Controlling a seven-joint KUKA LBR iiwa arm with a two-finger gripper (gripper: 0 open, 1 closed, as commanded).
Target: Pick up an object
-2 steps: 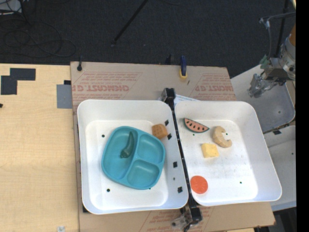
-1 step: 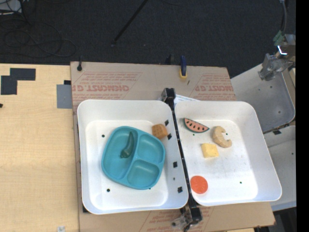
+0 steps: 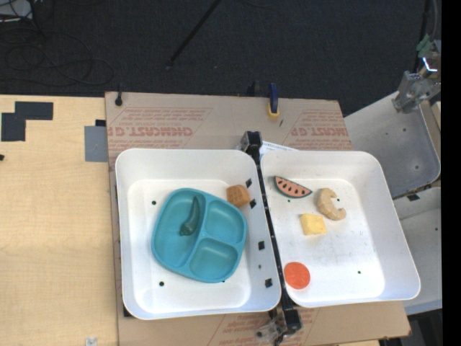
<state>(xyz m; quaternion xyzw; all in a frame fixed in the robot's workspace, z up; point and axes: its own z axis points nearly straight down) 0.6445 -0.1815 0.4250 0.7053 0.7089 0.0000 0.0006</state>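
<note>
Nothing had been lifted yet: the watermelon slice (image 3: 292, 187), cheese cube (image 3: 312, 224) and orange disc (image 3: 297, 275) lay in the right bin (image 3: 392, 215), and the claw's state could not be told.

A single fixed camera looks down on the table (image 3: 50, 215) from above at a slant, its far side toward the top of the frame, where dark floor shows. It stands back enough to take in both white bins whole: the left bin (image 3: 137, 171) sits at centre, the right bin (image 3: 374, 171) right of centre. Cardboard sheeting (image 3: 180, 125) under them fills the middle, with bare wood at the left.
</note>
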